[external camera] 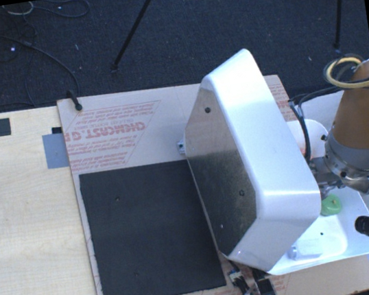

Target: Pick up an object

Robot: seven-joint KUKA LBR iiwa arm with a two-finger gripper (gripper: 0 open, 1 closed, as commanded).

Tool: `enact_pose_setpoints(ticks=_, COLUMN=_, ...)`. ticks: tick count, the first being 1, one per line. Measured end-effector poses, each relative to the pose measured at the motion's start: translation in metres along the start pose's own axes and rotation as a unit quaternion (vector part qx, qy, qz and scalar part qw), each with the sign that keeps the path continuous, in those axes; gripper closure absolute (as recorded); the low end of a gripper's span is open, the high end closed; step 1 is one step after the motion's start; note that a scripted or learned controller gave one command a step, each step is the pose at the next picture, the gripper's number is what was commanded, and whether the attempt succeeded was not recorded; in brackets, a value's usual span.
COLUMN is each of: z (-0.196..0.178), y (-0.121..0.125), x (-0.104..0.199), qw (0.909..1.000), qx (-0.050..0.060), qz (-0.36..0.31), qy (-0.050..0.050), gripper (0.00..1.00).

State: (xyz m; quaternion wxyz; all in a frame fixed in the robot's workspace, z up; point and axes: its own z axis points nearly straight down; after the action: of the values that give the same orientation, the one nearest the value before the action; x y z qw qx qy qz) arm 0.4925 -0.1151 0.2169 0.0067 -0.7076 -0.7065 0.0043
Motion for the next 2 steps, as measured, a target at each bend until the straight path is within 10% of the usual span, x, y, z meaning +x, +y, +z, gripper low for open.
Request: enact_pose_setpoints(ticks=2, z=0.059, y=0.009, x=-0.002, qw=1.0, qx=-0.002, qz=-0.001, qy=0.0, gripper=0.0)
